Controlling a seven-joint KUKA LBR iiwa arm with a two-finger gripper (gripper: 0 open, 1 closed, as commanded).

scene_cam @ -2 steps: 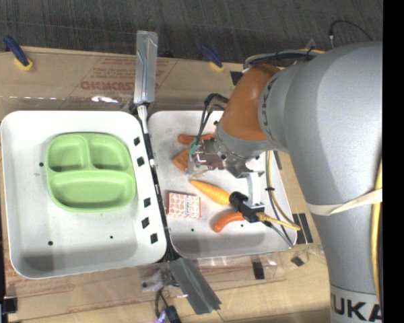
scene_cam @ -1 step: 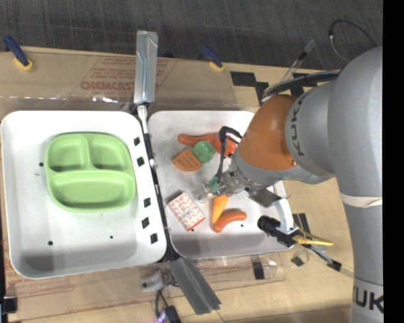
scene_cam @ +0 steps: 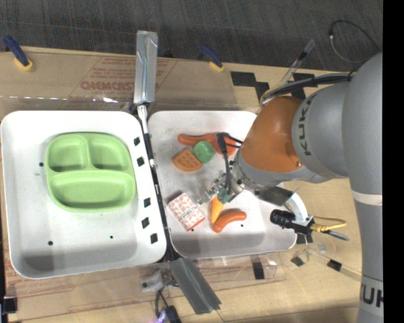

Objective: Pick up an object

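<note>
The grey arm [scene_cam: 337, 133] reaches in from the right, its hand [scene_cam: 223, 188] lowered.

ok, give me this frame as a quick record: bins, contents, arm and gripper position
left bin: holds a green divided plate
right bin: orange sausage-shaped toy, green toy, orange waffle-like piece, patterned small box, yellow-orange piece, orange curved toy
arm: reaches in from the right, over the right bin
gripper: low, at the yellow-orange piece
grip state: cannot tell
</note>
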